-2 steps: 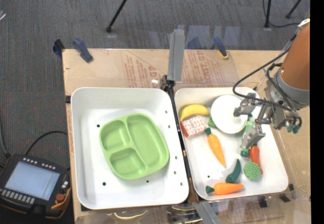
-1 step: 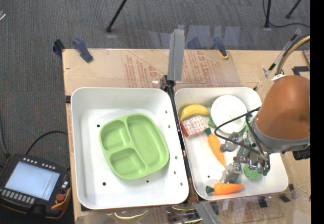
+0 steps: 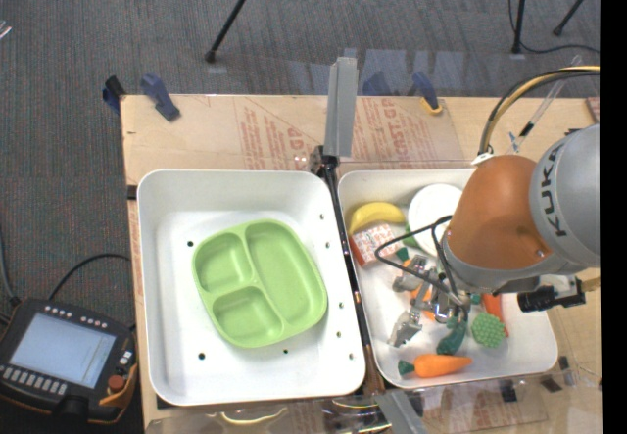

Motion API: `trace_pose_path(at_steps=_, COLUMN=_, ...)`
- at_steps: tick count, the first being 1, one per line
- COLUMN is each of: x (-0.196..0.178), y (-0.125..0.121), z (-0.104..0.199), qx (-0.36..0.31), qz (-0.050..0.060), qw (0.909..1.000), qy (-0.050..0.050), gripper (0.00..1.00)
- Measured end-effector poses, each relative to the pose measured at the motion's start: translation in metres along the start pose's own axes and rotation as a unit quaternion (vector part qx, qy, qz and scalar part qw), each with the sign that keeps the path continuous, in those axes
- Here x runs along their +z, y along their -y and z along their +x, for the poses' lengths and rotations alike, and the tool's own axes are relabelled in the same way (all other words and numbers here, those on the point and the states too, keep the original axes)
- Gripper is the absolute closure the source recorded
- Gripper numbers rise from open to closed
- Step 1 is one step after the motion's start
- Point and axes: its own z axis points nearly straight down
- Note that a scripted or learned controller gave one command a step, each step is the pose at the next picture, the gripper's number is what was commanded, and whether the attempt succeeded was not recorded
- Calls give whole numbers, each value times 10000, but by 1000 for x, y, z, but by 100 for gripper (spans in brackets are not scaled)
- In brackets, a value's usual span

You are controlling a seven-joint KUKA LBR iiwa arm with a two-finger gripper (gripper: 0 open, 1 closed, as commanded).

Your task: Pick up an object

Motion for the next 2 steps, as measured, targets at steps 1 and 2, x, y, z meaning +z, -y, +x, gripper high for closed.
trace_pose_path(at_steps=1, x=-13, y=-1, z=-3, qx=-25, qz=-9, qw=10000, qy=41, gripper=100)
trace_pose_path(at_steps=2, x=-166, y=-58, z=24, qx=-160, qz=-24, qw=9998, qy=106, gripper=100)
